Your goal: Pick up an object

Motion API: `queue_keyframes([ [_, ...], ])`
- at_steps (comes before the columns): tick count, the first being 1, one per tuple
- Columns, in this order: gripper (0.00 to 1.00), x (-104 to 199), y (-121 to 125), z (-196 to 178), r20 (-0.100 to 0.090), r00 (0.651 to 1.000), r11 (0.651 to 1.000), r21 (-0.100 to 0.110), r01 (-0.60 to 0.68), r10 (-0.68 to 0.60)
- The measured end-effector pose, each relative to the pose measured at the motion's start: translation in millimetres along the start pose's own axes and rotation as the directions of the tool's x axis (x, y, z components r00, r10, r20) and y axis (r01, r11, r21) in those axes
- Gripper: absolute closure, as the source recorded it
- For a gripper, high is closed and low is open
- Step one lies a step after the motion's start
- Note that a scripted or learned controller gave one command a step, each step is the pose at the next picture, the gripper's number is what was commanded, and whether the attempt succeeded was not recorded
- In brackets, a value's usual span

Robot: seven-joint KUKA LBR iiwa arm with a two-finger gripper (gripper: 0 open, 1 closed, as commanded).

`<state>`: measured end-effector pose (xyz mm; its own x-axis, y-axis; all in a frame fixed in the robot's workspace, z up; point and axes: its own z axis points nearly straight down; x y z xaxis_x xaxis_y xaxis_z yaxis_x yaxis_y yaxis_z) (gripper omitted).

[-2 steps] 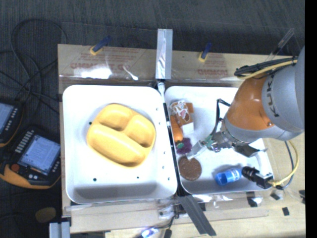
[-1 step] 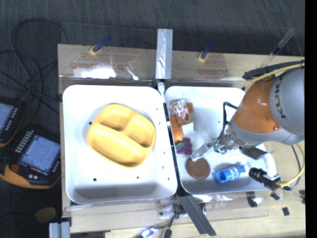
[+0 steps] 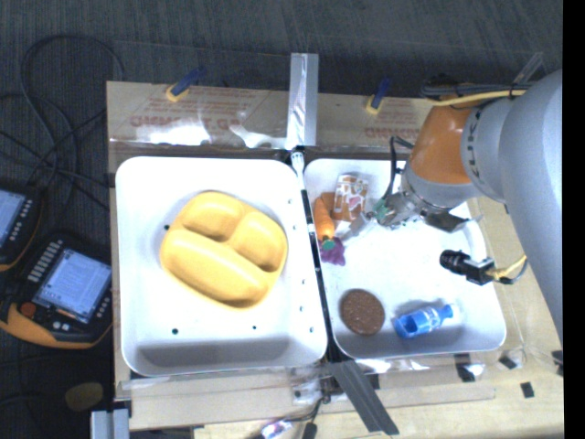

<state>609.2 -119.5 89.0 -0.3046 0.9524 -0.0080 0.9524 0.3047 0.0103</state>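
A dark carpet floor lies around the table (image 3: 123, 122), which carries two white bins side by side.

We see the left bin (image 3: 146, 337) holding a big yellow bun-shaped object (image 3: 224, 247), the largest thing here. The grey arm (image 3: 512, 154) comes in from the right over the right bin (image 3: 475, 332), and its jaws (image 3: 395, 210) hang low near the far wall of that bin; we cannot tell if they are apart or together. Nearest to the jaws, just to their left, lies a small snack packet (image 3: 350, 196), with its long axis running away from us, and beside it an orange carrot-like piece (image 3: 324, 216). Nearer to us lie a blue bottle (image 3: 422, 319), a brown round disc (image 3: 363, 311) and a small purple thing (image 3: 333, 251). We judge the packet the likely target.
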Motion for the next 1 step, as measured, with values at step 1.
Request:
queue_keyframes([
  [1,0.00,-11.6,55.7,0.0,-0.009,0.979,0.979,0.016,0.205,-0.205],
])
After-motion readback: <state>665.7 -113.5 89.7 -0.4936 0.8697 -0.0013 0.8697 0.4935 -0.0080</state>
